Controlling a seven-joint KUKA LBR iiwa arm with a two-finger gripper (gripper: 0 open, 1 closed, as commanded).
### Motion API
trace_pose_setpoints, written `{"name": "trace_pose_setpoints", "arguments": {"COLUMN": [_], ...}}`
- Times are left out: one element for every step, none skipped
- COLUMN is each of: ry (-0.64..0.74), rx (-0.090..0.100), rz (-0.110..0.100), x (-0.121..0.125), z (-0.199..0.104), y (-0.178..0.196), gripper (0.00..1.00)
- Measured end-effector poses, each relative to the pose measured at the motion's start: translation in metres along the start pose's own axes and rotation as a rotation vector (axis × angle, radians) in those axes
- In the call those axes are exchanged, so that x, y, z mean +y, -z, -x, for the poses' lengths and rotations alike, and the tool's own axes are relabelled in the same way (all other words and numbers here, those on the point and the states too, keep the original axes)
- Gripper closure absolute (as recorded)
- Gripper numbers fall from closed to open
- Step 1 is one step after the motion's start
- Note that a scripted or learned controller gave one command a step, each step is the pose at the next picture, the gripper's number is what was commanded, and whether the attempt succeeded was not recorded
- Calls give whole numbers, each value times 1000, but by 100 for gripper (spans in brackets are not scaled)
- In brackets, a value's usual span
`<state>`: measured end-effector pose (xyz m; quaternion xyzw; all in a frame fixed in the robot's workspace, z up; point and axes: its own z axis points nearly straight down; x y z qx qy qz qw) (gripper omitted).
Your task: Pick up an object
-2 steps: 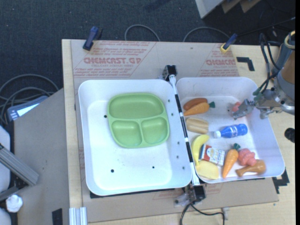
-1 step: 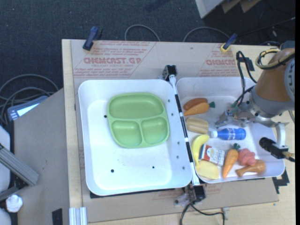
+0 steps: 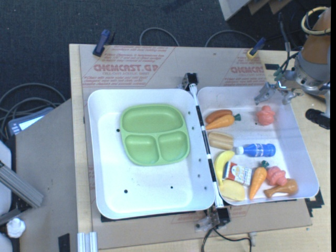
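Observation:
My gripper [image 3: 275, 94] hangs over the far edge of the right bin [image 3: 310, 168], with its fingers spread open and nothing between them. Just below it, a little toward the front, a pink rounded toy [image 3: 265, 115] lies on the bin floor, apart from the fingers. The same bin holds a carrot [image 3: 219, 121], a tan bun [image 3: 220, 139], a blue bottle [image 3: 258, 150], a banana [image 3: 224, 163], a small red and white packet [image 3: 239, 173], a second carrot [image 3: 256, 181], a pink lumpy toy [image 3: 276, 175] and a brown drumstick [image 3: 282, 188].
The left bin [image 3: 105, 193] holds a green divided plate [image 3: 155, 134]. A black divider clip [image 3: 190, 80] sits where the two bins meet at the back. The grey arm with its orange band [image 3: 316, 47] comes in from the upper right.

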<state>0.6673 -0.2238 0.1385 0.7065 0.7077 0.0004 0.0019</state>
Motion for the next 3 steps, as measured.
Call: {"name": "trace_pose_setpoints", "arguments": {"ry": [1, 1, 0], "rx": [8, 1, 4], "rz": [-7, -1, 0], "x": [-13, -12, 1], "z": [-12, -10, -83], "y": [-54, -42, -52], "gripper": [0, 100, 100]}}
